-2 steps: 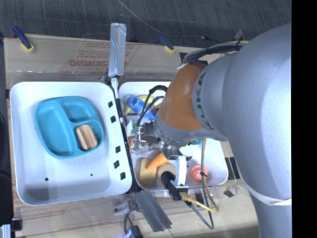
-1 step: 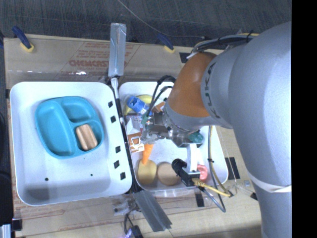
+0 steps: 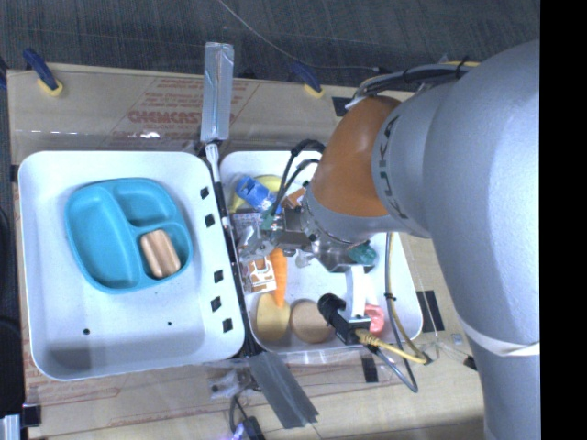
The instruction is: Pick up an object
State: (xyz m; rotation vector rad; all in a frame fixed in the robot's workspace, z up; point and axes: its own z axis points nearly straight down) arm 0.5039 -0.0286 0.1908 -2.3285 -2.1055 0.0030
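Sitting in the right bin [image 3: 404, 291] just below the gripper [image 3: 275, 236], the carrot [image 3: 279, 273] looks light, stiff & smooth, prob best pinched across mid-length; can't tell the jaws' state.

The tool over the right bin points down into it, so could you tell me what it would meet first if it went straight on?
Probably the orange carrot just below the tool, though depth is hard to judge.

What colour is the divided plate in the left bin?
Light blue divided plastic plate, clear in the camera view.
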